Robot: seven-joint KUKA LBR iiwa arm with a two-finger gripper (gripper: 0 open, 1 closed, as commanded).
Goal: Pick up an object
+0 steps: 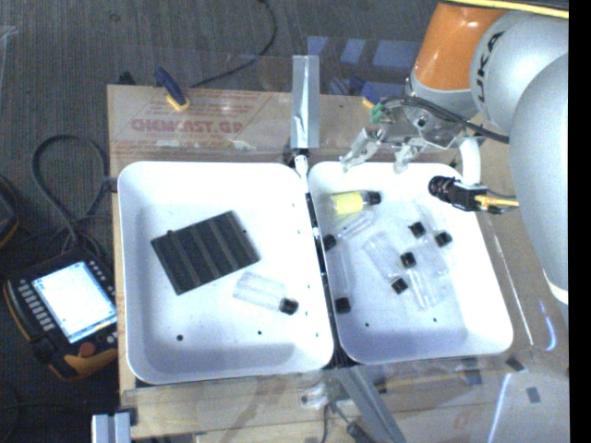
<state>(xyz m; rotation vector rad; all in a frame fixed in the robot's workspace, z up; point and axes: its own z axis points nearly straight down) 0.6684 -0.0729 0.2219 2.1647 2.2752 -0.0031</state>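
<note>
Two-finger metal gripper [380, 155] poised at upper centre-right, fingers spread apart with nothing between, likely readying a descent. Nearest candidate just below: small yellow-filled clear plastic bottle [353, 202] lying in the white right bin [480, 335].

Arm [517, 72] is running off the top and right edges; clear bottles [406, 261] in right bin [480, 340] are blurring together, count unclear
</note>
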